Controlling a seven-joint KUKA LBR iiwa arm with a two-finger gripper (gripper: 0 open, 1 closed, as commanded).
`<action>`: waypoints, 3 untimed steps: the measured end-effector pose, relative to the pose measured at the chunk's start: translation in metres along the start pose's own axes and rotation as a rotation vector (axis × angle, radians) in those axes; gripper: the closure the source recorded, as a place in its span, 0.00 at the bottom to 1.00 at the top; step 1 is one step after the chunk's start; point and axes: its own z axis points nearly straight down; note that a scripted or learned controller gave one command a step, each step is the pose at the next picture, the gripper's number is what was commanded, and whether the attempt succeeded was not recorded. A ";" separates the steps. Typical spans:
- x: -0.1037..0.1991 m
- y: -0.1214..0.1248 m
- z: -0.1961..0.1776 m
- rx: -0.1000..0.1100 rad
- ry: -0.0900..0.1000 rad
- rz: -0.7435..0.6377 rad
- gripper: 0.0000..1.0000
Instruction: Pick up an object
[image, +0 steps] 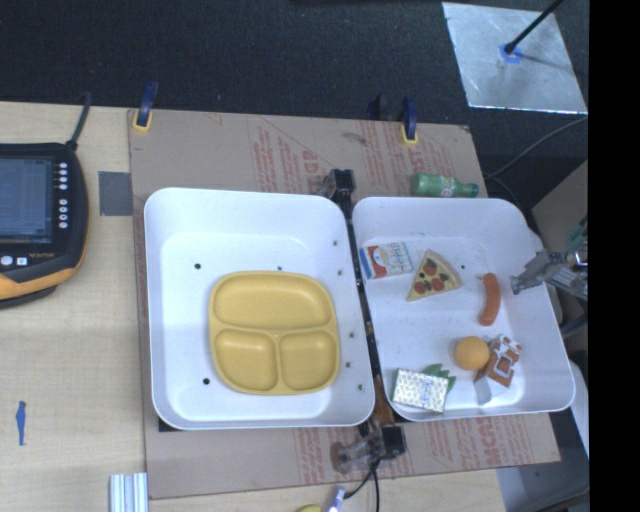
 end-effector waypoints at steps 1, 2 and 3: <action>0.005 0.072 0.125 0.004 0.000 -0.002 0.00; -0.008 0.011 0.185 0.002 0.000 -0.001 0.00; -0.008 0.107 0.183 -0.003 0.001 0.001 0.00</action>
